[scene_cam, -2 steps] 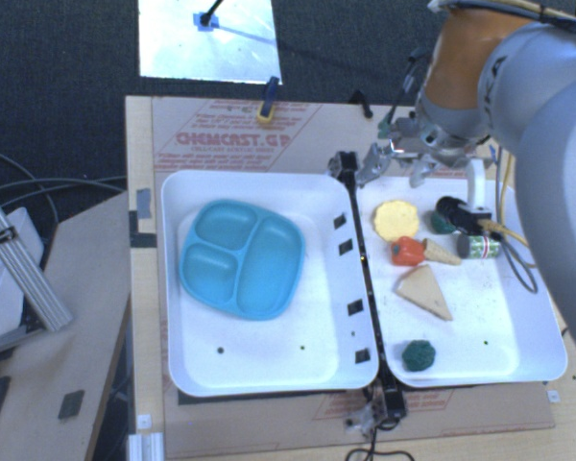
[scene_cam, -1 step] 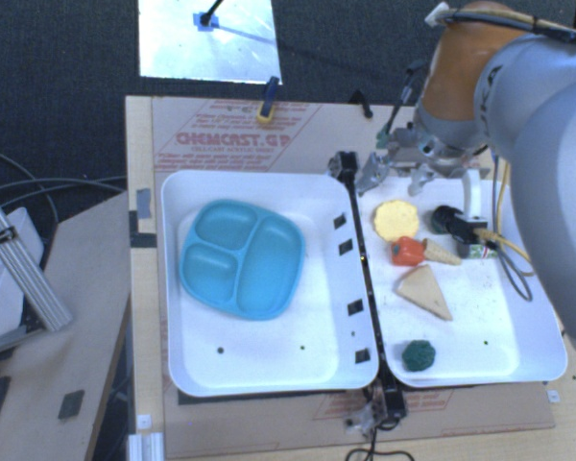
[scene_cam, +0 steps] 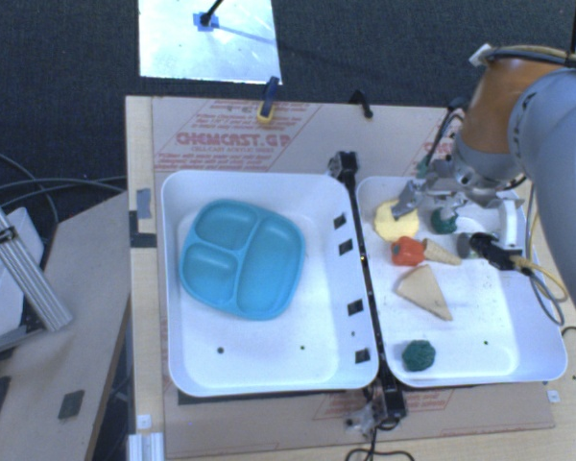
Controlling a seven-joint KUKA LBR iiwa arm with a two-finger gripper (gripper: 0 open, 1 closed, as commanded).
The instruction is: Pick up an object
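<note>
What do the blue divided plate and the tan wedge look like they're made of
The blue divided plate looks like molded plastic: uniform colour, soft sheen, rounded compartment ridges. The tan wedge looks matte, with a paler cut face, possibly foam, wood or toy plastic; I can't tell which.

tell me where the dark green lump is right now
The dark green lump lies in the right bin, near its front edge, below the tan wedge and apart from it, well away from the gripper.

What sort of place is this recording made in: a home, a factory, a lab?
Most likely a robotics lab: a bench with two white bins, toy-like items such as a blue divided plate and a tan wedge, and the grey arm's end effector over them.
</note>
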